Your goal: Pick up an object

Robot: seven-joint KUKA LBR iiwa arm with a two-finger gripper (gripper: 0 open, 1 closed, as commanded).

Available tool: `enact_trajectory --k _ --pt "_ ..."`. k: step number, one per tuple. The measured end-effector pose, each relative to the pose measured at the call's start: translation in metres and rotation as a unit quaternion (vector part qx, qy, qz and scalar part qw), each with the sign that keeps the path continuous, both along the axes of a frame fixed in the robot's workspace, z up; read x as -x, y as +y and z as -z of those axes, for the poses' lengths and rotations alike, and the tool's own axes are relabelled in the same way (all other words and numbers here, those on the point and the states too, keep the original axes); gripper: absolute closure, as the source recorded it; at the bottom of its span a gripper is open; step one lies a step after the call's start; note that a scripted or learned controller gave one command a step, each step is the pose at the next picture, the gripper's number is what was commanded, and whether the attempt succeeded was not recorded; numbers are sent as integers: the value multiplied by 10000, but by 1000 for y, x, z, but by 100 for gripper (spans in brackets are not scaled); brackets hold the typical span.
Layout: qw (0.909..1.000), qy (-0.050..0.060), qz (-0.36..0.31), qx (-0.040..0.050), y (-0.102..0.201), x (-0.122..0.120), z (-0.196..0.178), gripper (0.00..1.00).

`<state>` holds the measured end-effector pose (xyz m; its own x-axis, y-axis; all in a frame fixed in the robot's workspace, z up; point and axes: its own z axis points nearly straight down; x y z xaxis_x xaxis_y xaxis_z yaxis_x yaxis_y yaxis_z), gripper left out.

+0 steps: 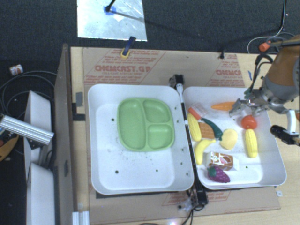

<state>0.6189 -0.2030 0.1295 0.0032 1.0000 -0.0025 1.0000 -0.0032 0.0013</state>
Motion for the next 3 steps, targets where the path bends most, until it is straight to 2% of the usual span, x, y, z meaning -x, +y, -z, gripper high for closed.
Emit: enact_trajectory --k 1,2,3 --pt "10000 18 -17 -16 4 24 47 0" --pt "9999 93 -71 -27 -3 -38 46 0" --pt "10000 8 -41 -17 27 -12 45 0"
